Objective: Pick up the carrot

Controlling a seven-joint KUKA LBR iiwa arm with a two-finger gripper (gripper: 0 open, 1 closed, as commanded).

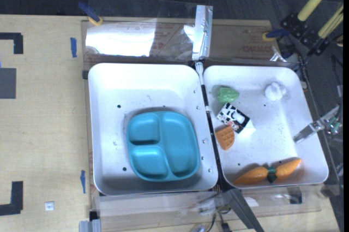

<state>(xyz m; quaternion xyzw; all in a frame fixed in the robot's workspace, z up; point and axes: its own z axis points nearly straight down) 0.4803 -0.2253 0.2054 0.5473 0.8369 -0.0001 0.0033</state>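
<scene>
The long orange carrot with the green collar (268, 172) lies flat along the near wall of the right white bin (313, 141), probably rolled there, which makes grabbing awkward. Can't tell the claw's state. Left bin holds a blue divided plastic tray (162, 144).

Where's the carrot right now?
The carrot lies along the near edge of the right bin, toward its front right corner, below the orange waffle-like piece and the black-and-white toy.
</scene>
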